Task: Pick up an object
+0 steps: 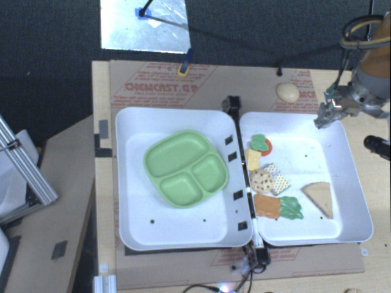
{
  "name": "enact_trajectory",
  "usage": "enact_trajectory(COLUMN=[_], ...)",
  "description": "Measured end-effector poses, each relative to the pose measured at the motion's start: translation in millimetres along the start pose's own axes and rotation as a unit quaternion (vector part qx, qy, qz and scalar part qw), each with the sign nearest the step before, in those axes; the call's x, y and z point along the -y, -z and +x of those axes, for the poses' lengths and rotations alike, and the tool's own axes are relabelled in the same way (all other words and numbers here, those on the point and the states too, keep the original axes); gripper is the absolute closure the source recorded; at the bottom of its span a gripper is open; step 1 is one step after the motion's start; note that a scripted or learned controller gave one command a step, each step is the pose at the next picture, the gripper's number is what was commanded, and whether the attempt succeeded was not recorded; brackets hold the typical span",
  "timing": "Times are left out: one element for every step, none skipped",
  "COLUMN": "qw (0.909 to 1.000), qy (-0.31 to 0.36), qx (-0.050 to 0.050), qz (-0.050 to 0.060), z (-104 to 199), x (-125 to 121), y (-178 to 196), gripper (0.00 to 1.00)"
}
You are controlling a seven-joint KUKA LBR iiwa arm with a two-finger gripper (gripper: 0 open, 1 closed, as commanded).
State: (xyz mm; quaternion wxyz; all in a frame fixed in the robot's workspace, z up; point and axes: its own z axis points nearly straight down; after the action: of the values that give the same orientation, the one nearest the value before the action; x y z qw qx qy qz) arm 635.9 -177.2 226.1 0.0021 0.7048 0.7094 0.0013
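Object candidates: toy food pieces lie in the right bin point(351, 163), none yet singled out and none lifted.
Gripper point(324, 119): sits at the far right corner of the right bin, over its rim, on the arm point(369, 78) that reaches in from the right.
Jaw state: cannot tell; the tip is small and dark against the rim.
Load: nothing is seen between the tips.
Nearest piece: red and green piece point(261, 144), well apart from the gripper, toward the divider.
Other pieces: yellow block point(253, 159), cookie point(261, 180), checkered piece point(278, 182), orange slab point(267, 206) touching a green leafy piece point(291, 207), and a tan wedge point(319, 198) lying alone.
Left bin point(131, 182): carries a green divided plate point(186, 168).
Outside the bins: a pale egg-shaped item point(288, 92) rests on the board.
Step in hand: judged as approach, before any descent.
Next move: calls for travel inward over one piece; the tan wedge stands clear of neighbours, so it looks the cleanest target.
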Motion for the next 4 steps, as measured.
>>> enact_trajectory(qw=[1.0,1.0,1.0,1.0], qy=[0.001,0.002,0.002,0.001], qx=[-0.001,-0.002,-0.002,-0.001], qz=[0.002,0.002,0.002,0.002], z=[50.3,108.4,165.2,181.4], x=[3.1,7.1,16.8,27.4], y=[-9.8,-15.5,-14.4,-6.6], gripper=[1.0,1.0,1.0,1.0])
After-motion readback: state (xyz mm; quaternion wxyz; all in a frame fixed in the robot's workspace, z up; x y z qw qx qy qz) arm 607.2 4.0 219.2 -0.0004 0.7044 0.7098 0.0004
